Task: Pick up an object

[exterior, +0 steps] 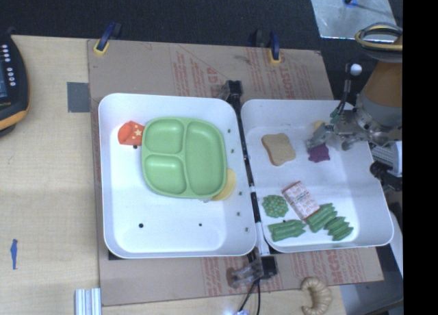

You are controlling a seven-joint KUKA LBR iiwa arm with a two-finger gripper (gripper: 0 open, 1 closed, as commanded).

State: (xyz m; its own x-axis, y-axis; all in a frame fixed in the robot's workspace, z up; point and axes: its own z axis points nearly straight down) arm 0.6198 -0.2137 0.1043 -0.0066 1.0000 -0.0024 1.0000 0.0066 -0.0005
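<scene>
Over the right bin, the gripper hangs just above a purple object; how it stands I cannot tell. Near that object lie a tan bread slice and green beans.

Illumination is even and moderately bright across the bench, apparently from overhead. Both white bins are near overexposure, with little surface detail. Shadows are soft and short; a faint one lies beneath the green tray. The dark floor at top is underexposed. Overall sharpness is low, with small items soft-edged and printed text on the cardboard barely legible.
</scene>
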